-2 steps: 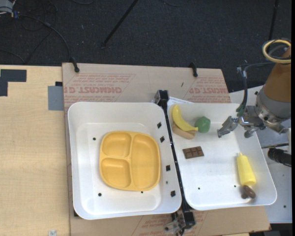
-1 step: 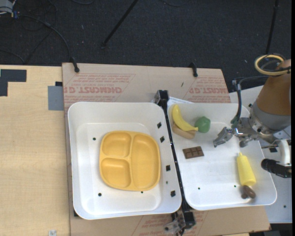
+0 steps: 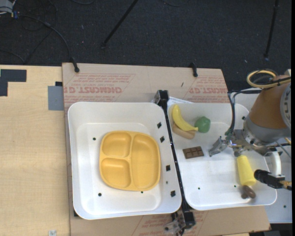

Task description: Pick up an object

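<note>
Yellow cylinder (image 3: 245,170) in right bin (image 3: 211,200); jaws (image 3: 220,146) spread open, empty, near chocolate piece (image 3: 192,153).

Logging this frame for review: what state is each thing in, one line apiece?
yellow divided plate: flat in the left bin, right way up.
banana: lying at the right bin's far left corner.
green ball: resting against the banana's end.
brown block: lying flat, apart from the rest.
yellow cylinder: lying on its side near the right edge.
hand: low over the right bin, holding nothing visible.
</note>
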`<state>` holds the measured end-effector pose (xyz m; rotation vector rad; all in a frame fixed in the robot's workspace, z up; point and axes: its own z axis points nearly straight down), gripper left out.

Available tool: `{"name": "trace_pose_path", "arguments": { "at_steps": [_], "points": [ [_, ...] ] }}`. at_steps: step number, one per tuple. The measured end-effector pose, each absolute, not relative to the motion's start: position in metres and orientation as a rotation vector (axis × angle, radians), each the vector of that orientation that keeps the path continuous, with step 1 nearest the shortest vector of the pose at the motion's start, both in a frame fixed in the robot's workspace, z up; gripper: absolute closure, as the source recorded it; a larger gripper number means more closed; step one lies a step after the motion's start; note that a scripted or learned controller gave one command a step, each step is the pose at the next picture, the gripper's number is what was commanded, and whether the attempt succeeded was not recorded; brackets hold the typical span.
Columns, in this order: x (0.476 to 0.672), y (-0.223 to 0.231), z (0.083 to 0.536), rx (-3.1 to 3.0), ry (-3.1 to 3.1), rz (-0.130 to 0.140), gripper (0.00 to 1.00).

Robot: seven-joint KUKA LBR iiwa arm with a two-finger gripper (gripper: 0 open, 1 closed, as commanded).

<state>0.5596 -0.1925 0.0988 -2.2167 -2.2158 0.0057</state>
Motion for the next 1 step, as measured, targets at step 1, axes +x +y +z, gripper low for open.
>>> {"name": "trace_pose_path", "arguments": {
  "at_steps": [1],
  "points": [
    [0.5591, -0.1916, 0.0868, -2.218, -2.219, 0.004, 0.00]
  ]
}}
